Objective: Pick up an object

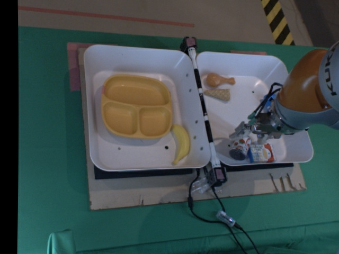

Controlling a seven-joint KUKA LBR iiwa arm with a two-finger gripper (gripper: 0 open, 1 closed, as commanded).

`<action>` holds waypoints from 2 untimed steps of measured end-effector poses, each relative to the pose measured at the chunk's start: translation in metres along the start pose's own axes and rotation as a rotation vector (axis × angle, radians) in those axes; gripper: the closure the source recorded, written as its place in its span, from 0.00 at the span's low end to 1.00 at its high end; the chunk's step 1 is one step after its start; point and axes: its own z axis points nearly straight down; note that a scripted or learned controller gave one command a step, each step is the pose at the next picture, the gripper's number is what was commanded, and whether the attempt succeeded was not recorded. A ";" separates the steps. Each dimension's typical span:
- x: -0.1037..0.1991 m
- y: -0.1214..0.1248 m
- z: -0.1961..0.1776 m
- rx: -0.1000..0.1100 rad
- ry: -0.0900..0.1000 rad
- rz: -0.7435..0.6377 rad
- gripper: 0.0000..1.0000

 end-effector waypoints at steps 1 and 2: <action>-0.003 0.002 -0.013 -0.008 -0.003 0.008 1.00; 0.018 0.041 -0.136 0.000 0.001 -0.001 1.00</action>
